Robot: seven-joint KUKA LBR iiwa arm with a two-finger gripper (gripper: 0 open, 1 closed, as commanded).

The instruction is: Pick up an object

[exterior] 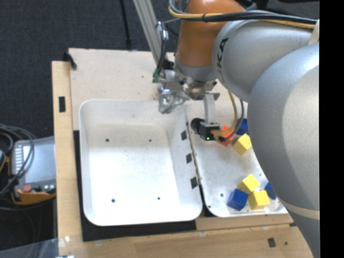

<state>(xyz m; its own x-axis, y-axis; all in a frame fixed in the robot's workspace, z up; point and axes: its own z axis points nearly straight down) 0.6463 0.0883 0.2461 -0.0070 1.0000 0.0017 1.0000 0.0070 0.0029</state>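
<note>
Much of the right bin (pixel 215 195) is covered by the grey arm (pixel 279 90), so some blocks stay hidden. Whether the gripper (pixel 171 102) is open or closed cannot be told; it hangs over the left bin's (pixel 134 165) back rim. Yellow blocks (pixel 250 183) and a blue block (pixel 237 199) lie in the right bin.

one fixed cam above bench (pixel 63 144), slanted down, both bins (pixel 134 160).
</note>
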